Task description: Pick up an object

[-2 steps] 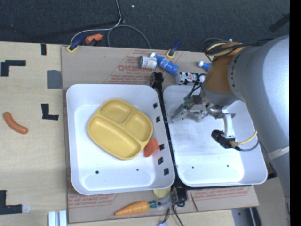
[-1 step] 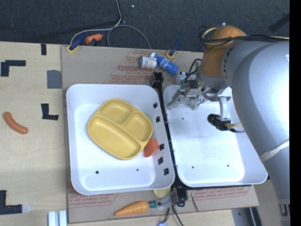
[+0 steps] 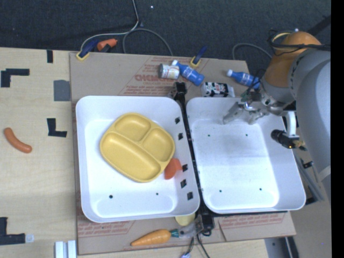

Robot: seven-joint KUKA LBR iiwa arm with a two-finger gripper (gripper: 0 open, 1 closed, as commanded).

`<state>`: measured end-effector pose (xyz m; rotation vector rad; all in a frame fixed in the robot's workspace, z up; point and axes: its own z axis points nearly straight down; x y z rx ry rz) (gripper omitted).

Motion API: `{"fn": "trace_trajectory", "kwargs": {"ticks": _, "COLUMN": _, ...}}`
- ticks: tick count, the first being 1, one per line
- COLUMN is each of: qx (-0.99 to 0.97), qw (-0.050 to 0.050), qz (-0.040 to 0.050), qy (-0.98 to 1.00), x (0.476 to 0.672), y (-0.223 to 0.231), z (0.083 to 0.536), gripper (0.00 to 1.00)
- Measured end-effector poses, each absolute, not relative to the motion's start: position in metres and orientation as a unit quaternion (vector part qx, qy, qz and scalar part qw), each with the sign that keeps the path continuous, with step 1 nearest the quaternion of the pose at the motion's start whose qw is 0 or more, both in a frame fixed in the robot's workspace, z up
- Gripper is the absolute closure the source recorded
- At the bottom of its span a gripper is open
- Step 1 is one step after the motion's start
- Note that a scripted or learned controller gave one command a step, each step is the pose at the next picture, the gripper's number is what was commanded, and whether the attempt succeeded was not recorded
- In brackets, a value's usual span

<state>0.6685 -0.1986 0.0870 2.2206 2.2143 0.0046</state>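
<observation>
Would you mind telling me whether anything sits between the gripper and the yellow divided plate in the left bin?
The gripper hangs over the right bin's far edge. The yellow divided plate lies in the left bin. Between them stand only the two bins' adjoining rims with black clips; no loose object lies on that line.

The yellow plate (image 3: 138, 146) hides part of the small orange-red piece (image 3: 172, 169).

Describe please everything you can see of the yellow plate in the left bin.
The yellow plate looks like smooth moulded plastic, rounded, with three shallow compartments divided by raised ridges: one long one along its lower left, two smaller ones at its upper right. It lies flat and face up on the floor of the left bin, turned at a slant to the walls. A small orange-red object lies against its lower right edge.
</observation>
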Motion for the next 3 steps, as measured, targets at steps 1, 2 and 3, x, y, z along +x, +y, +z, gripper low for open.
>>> {"fn": "trace_trajectory", "kwargs": {"ticks": 1, "qx": 0.707, "qw": 0.004, "qz": 0.0001, "qy": 0.708, "x": 0.627, "y": -0.135, "z": 0.087, "gripper": 0.00}}
{"fn": "trace_trajectory", "kwargs": {"ticks": 2, "qx": 0.705, "qw": 0.001, "qz": 0.0002, "qy": 0.709, "x": 0.670, "y": -0.098, "z": 0.085, "gripper": 0.00}}
{"fn": "trace_trajectory", "kwargs": {"ticks": 3, "qx": 0.707, "qw": 0.002, "qz": -0.0014, "qy": 0.707, "x": 0.668, "y": -0.097, "z": 0.085, "gripper": 0.00}}
